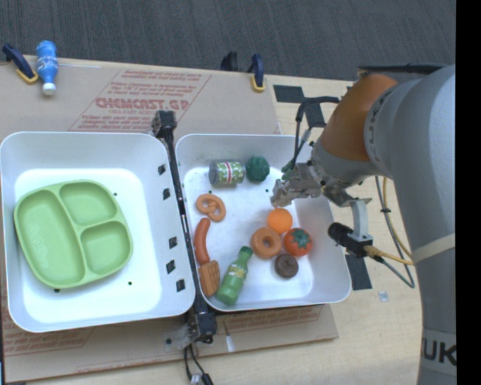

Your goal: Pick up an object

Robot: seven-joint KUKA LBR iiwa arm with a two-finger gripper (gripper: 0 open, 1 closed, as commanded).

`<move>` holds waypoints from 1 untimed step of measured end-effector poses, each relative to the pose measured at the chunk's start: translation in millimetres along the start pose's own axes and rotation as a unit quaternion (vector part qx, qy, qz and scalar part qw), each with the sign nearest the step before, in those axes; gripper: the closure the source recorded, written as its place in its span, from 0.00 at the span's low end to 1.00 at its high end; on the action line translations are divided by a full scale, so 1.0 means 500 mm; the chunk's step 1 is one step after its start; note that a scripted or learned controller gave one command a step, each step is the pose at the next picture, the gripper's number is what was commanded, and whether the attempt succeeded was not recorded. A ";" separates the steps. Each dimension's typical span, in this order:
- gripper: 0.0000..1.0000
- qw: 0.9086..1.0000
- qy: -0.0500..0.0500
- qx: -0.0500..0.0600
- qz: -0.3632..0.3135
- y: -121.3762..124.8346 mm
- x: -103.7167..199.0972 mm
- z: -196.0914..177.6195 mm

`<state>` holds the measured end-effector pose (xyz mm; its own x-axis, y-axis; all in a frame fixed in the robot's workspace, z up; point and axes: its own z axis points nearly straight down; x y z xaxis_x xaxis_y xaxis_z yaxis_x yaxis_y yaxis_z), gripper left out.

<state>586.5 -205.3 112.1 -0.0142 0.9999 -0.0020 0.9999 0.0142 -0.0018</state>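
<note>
My gripper (282, 196) hangs low in the right bin (329, 283), just above a small orange ball (280, 220). Below it lie a glazed donut (265, 242), a red tomato (297, 241) and a chocolate donut (286, 265). A green bottle (234, 276) lies near the bin's front wall, beside a carrot piece (210, 277) and a sausage (201, 240). A pretzel (211, 207) sits left of centre. At the back lie a tin can (226, 172) and a dark green ball (258, 168).
The left bin (16, 147) holds a green divided plate (74, 233). A black divider (176, 215) runs between the bins. A blue bottle (46, 65) stands at the bench's back left corner, with blue clamps (257, 70) along the back edge.
</note>
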 end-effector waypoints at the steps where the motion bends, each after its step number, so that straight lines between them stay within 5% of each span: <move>1: 0.00 1.000 0.000 0.000 0.000 0.000 0.000 0.000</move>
<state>586.4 -205.3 112.0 -0.0145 0.9999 -0.0021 0.9999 0.0145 -0.0020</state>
